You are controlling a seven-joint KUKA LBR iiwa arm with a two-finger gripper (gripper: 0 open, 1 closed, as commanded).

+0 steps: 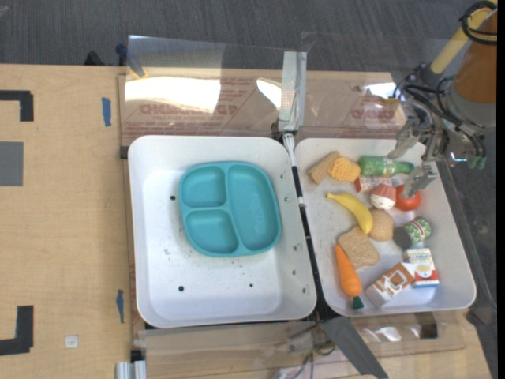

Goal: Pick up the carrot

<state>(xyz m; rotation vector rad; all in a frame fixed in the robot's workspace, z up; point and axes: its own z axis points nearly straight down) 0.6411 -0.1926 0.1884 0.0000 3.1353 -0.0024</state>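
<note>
Faint red lettering runs across the clear plastic sheet (237,101) behind the two bins, too blurred to read. The small cartons (424,265) carry printing, also illegible.

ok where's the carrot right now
The carrot lies in the right bin, near its front edge, just below the slice of bread and left of the small carton.

We take this for a robotics lab, since a wooden bench (55,212) marked with black and blue tape bears two white bins (150,290), clear plastic shields (205,93) stand behind them, toy food (371,219) fills one bin, and grey carpet (237,10) lies beyond.
</note>
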